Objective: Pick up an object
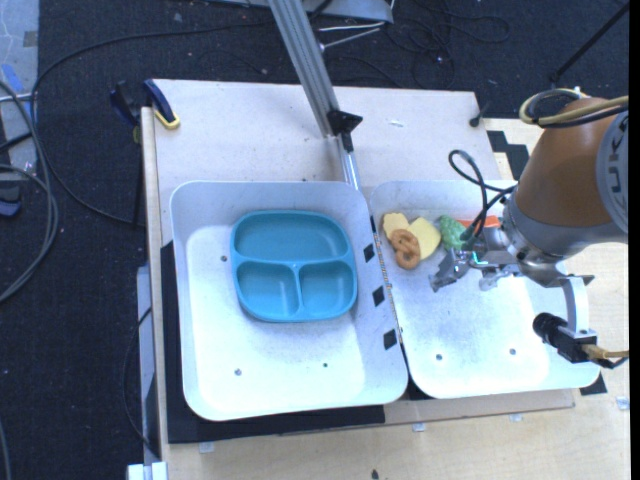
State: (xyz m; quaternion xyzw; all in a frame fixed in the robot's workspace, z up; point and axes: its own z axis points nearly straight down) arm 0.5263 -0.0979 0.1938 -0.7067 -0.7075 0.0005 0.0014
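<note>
Gripper (452, 271) over right bin (520, 363), beside toys (413, 240) at rim.

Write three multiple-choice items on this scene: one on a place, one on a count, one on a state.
1. Where is the blue tray?
A. In the left bin
B. In the right bin
C. On the bare bench

2. How many compartments does the tray have?
A. Two
B. Three
C. Five

3. How does the pretzel lie?
A. Alone in the tray
B. Against the yellow piece, in the right bin
C. Hanging from the claw

Key: 1 A, the tray sits inside the left bin's walls. 2 B, one long compartment lies above two smaller ones. 3 B, the pretzel rests on the bin floor touching the yellow piece, left of the claw.
</note>
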